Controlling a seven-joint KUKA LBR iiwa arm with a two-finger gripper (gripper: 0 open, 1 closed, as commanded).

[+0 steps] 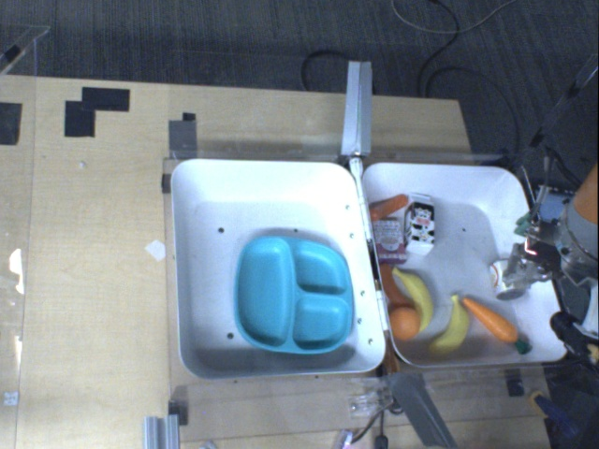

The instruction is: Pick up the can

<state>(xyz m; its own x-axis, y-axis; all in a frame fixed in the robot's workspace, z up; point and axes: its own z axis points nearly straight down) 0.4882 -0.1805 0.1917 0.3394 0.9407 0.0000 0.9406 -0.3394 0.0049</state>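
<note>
Left bin (187, 251): blue tray (294, 295). Right bin (468, 181): can (420, 224) lying at the upper left, beside bananas (418, 295) and carrot (489, 319). Gripper (513, 279) at right wall, carrying nothing, spread unclear. Step: approach. Next: travel left, descend over can.

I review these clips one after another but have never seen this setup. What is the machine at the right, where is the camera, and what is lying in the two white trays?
One camera looks down at a slant on a wooden bench with two shallow white bins. The left bin holds a blue divided plate. The right bin holds two bananas, an orange, a carrot, an orange-red piece at the top left and, below it, the can with a dark packet beside it. The machine is a robot arm reaching in from the right; its gripper is by the bin's right wall, above the carrot and apart from the can. I see nothing held.
</note>
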